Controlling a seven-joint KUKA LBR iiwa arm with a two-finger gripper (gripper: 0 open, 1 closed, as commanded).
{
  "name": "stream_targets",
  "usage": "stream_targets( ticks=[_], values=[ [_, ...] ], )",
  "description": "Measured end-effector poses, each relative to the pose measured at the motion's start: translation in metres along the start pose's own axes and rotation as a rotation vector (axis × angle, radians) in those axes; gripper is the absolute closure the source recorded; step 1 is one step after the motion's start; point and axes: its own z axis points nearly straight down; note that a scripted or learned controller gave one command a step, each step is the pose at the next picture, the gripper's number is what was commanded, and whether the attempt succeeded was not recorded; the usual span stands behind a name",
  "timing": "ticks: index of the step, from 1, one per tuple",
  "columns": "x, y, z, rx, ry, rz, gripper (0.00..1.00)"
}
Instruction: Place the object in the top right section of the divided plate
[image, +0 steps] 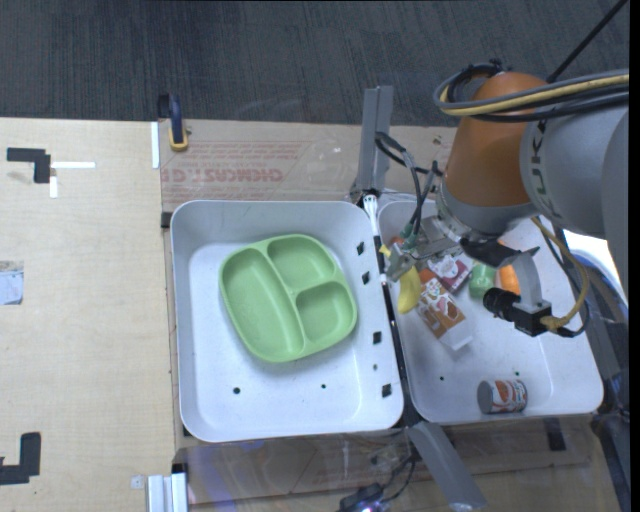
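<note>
Where claw (408, 250) hovers, yellow object (410, 290) just below

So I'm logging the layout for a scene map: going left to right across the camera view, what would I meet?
Black clamp on the bench edge → green divided plastic plate in the left white bin → yellow item by the divider → red-and-white carton → small can lying on its side in the right white bin.

- Pale wooden bench (80, 330) is stretching across the frame's left.
- Two white bins are sitting on it: left bin (200, 400), right bin (560, 385).
</note>
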Motion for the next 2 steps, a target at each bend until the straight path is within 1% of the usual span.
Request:
stream_targets(
  ticks=[1, 2],
  values=[
    [0.0747, 0.0430, -0.0002, -0.002, -0.001, -0.379, 1.00],
    [0.0745, 0.0430, -0.0002, -0.002, -0.001, -0.379, 0.00]
  ],
)
